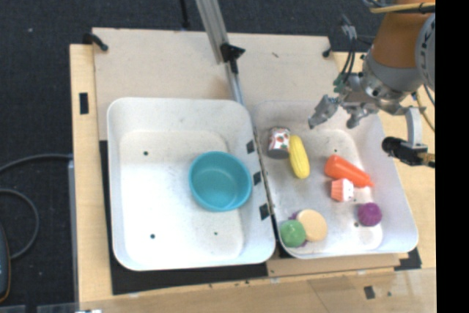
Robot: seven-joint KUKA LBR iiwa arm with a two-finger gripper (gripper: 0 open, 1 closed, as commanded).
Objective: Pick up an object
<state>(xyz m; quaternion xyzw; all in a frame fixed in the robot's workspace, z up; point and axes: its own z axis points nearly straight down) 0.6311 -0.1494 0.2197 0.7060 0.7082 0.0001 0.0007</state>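
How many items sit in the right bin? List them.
7: silver can, yellow corn, orange carrot, small pink-white piece, purple ball, tan disc, green ball. Smaller ones may be hidden.

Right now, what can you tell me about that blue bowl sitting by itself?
The blue bowl is a round, teal-blue dish with smooth walls that look like plastic. It stands upright, mouth up, and nothing shows inside it. It rests on the floor of the left bin, toward that bin's right side, near the edge shared with the right bin. No other object touches it. The gripper hangs over the far end of the right bin, well away from it.
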